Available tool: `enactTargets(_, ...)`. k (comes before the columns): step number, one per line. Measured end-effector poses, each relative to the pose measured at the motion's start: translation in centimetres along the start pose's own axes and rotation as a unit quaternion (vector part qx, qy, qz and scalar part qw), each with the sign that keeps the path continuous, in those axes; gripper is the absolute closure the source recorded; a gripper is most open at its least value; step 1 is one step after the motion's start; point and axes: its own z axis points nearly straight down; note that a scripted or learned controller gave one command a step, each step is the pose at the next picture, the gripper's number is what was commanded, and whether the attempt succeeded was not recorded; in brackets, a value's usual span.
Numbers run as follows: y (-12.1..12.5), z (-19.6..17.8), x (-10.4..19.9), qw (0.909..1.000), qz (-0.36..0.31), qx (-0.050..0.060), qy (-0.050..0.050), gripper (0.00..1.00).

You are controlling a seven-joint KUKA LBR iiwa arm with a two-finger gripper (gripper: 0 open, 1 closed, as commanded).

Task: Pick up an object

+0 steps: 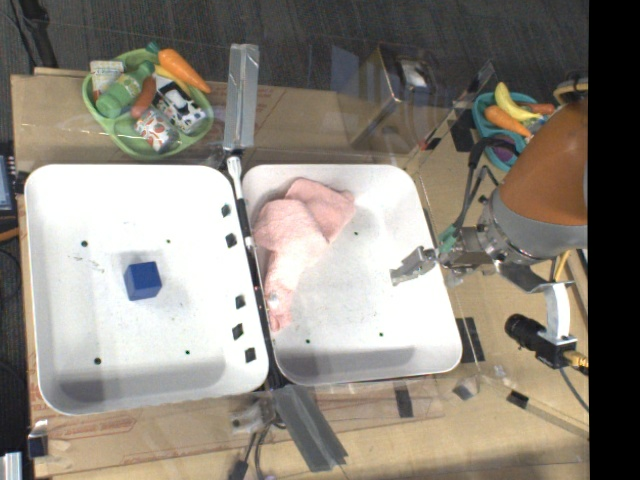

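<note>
A pink cloth [298, 240] lies crumpled in the left half of the right bin [400, 360], against its left wall. A blue cube [143, 279] sits in the left bin [60, 368]. The gripper [412, 265] hangs over the right bin's right side, well apart from the cloth; whether its fingers are open I cannot tell

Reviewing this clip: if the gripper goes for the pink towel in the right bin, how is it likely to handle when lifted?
The pink towel lies crumpled in soft folds, so it is probably floppy and would drape from the gripper. A pinch may catch just one fold. It looks light, and it likely won't roll or tip.
</note>
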Motion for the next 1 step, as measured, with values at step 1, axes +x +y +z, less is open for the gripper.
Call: enactTargets(1, 5.01, 8.42, 8.08, 1.0000, 0.000, 0.000, -0.001, 0.00)
